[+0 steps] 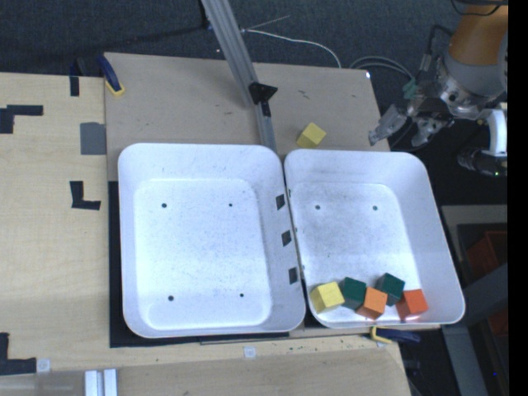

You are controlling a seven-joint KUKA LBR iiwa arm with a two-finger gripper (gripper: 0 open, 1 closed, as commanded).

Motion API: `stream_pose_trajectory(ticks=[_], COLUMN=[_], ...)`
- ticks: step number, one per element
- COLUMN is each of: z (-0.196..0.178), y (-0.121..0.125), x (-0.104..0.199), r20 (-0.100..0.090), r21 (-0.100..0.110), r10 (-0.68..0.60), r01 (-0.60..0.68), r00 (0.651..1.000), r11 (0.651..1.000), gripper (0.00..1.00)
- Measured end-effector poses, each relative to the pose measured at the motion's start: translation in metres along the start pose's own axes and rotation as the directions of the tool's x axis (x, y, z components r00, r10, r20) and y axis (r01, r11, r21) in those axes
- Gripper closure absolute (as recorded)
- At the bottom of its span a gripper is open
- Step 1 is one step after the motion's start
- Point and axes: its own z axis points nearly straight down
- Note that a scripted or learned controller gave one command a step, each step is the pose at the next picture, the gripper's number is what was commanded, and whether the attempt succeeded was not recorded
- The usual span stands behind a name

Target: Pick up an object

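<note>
Two shallow white bins are seen side by side on the bench. In the right bin (363, 180), five small blocks are clustered along the near wall at about 6 o'clock of that bin. A yellow block (327, 294) is placed at the 9 o'clock end of the cluster. A dark green block (354, 289) is found touching it at its 3 o'clock side. An orange block (374, 302) is set just beside that, slightly nearer the bin wall. A second green block (391, 286) is seen at 1 o'clock of the orange one, tilted. A red-orange block (412, 303) closes the row at the 3 o'clock end, resting against the bin's near corner slope.

One more yellow block (312, 134) is lying outside both bins on the brown board, at 12 o'clock of the right bin's far-left corner, just beyond the rim.

The left bin (198, 159) is marked only by four small dark dots on its floor.

The gripper (410, 129) is held at about 2 o'clock of the frame, beyond the right bin's far-right corner, outside the rim and well apart from all blocks. Its fingers are seen spread, pointing down toward 7 o'clock, with nothing between them. The arm's orange band (478, 31) is visible above the wrist.

A grey metal pole (235, 44) is slanted from 12 o'clock down toward the gap between the bins.
</note>
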Motion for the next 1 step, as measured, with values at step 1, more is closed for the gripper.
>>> stream_pose_trajectory(ticks=[1], z=[0.0658], y=[0.0203], x=[0.0822], r20=[-0.005], r21=[0.005], r10=[-0.006], r01=[0.006], r00=[1.0], r11=[1.0], gripper=[0.0])
